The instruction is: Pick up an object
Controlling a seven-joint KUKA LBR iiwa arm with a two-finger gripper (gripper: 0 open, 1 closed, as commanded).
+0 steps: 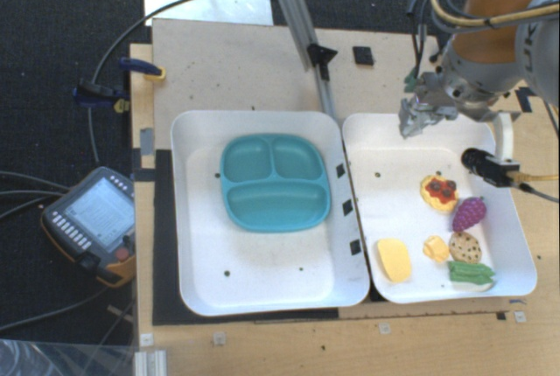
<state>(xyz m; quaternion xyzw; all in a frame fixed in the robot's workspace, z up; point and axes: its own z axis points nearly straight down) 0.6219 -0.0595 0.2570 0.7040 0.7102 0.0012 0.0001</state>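
Note:
Several toy foods lie in the right bin (385, 147): a small pizza slice (439, 191), a purple grape bunch (469, 212), a yellow cheese piece (395, 261), a small yellow piece (436, 248), a speckled cookie (465, 247) and a green bean pod (472, 275). My gripper (415, 120) hangs over the back of the right bin, above and to the left of the toys, with nothing visible between its fingers.
The left bin (201, 278) holds a teal divided plate (275, 183). A grey pole (294, 7) slants across the bench behind the bins. A teach pendant (92, 226) lies on the floor at the left. Cables loop behind the bench.

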